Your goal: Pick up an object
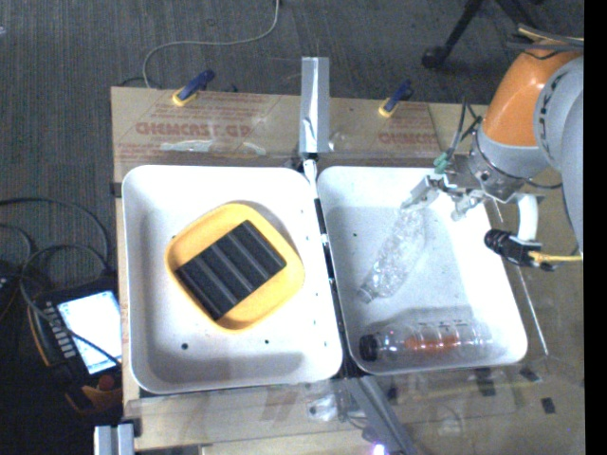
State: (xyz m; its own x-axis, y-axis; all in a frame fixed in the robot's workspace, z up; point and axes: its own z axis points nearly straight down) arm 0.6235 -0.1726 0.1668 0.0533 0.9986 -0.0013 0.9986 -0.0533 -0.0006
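Observation:
A crushed clear plastic bottle lies slanted in the middle of the right bin. A second clear bottle with a reddish label lies along that bin's front wall. In the left bin rests a yellow pad with a black ridged top. My gripper hangs over the far part of the right bin, just beyond the crushed bottle's upper end. Its fingers are spread open with nothing between them.
The grey arm with its orange band comes in from the upper right. A metal post stands at the back between the bins. A black cable plug hangs over the right bin's right rim.

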